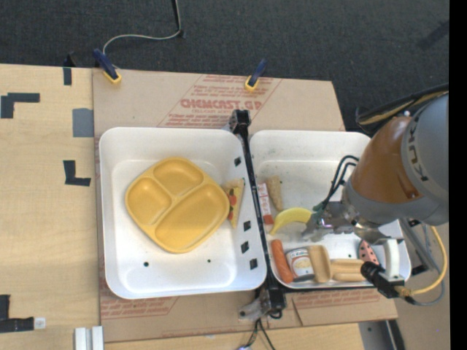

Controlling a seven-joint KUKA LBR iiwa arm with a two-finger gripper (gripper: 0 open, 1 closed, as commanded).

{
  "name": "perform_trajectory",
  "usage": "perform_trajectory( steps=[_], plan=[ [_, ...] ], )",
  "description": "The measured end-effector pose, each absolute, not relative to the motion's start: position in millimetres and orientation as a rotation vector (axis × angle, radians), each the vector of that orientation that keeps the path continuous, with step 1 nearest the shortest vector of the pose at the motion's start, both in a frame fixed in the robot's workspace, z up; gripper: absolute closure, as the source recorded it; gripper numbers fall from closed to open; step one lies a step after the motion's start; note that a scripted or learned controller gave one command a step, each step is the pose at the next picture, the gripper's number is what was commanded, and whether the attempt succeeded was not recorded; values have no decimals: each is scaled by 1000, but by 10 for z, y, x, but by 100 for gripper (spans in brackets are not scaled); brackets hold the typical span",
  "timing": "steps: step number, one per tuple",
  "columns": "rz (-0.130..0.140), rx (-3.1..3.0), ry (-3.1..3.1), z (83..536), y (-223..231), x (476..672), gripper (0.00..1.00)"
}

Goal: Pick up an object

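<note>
The arm [398, 173] runs out of the picture at the right side, so its base is cut off. Its wrist covers the middle right part of the right bin [306, 141], and I cannot tell how the jaws stand under it. A small red and white thing [367, 253] shows only partly beside the wrist; it is too small to name. The can [298, 261] has a label too blurred to read. A thin item [235, 201] lies half under the edge of the yellow plate [177, 204]. The worktop [44, 217] is cut off at the left and the bottom.
</note>
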State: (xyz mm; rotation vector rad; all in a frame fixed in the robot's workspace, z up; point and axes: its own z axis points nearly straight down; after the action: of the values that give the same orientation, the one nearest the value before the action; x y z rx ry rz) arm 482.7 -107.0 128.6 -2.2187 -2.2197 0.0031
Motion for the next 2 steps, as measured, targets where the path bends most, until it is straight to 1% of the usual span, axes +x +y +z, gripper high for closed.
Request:
perform_trajectory(
  steps=[1, 2],
  plan=[
    [1, -2220, -2222, 1497, -1154, 4848, 100],
    [2, -2219, -2220, 1338, -1034, 4830, 100]
  ],
)
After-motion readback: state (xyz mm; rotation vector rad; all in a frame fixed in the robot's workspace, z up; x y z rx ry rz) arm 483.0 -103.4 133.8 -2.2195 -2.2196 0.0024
